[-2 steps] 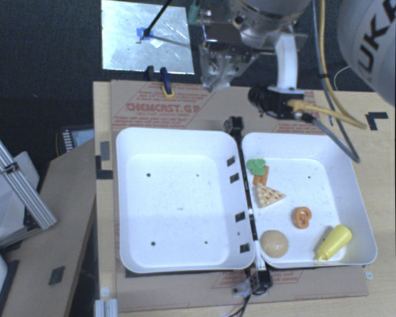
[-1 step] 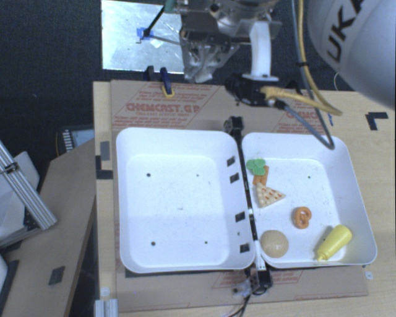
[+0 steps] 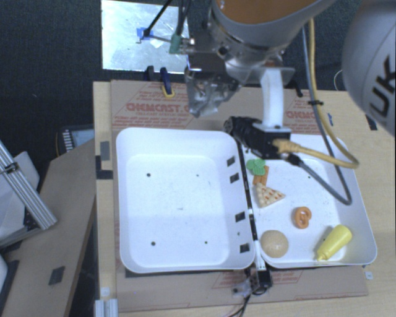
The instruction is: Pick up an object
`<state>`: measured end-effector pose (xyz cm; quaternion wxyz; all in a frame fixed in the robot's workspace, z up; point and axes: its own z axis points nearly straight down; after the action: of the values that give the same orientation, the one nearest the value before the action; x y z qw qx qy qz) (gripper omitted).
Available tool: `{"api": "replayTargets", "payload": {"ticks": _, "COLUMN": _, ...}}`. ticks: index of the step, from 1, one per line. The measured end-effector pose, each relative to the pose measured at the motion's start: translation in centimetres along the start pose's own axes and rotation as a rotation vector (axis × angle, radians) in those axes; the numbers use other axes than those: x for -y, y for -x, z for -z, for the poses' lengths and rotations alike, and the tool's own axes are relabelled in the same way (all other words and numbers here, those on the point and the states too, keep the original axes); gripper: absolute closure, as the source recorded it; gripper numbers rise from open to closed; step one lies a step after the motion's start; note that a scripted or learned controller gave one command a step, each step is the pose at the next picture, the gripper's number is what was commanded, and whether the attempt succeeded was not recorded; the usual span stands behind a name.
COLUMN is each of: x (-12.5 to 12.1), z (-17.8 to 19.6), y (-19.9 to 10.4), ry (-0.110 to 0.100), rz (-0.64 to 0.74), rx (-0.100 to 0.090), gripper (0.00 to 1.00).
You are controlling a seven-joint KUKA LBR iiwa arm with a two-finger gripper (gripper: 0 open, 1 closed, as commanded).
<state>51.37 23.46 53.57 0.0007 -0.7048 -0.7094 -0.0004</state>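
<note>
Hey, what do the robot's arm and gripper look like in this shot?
The arm is rounded and light grey, and its big link at right carries part of some dark lettering, "UK". An orange band rings it above the wrist. The gripper is shiny bare metal.

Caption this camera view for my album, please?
Gripper hangs by the left bin's far rim; small items lie in the right bin.

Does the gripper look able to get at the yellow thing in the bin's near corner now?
Probably yes. The yellow thing lies apart from the pretzel and the round bun, with nothing over it. The gripper hangs over the far side of the bench, so it must first travel across.
</note>
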Motion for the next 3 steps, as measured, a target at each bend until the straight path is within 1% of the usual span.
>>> {"api": "replayTargets", "payload": {"ticks": 1, "x": 2.9, "z": -0.1, "y": 6.8, "ry": 0.000, "rz": -0.009, "rx": 0.001, "gripper": 1.00}}
{"api": "replayTargets", "payload": {"ticks": 2, "x": -0.4, "z": -0.5, "y": 4.2, "ry": 0.004, "rz": -0.002, "rx": 0.001, "gripper": 1.00}}
{"api": "replayTargets", "payload": {"ticks": 3, "x": -4.4, "z": -0.1, "y": -0.1, "ry": 0.004, "rz": 0.000, "rx": 0.000, "gripper": 1.00}}
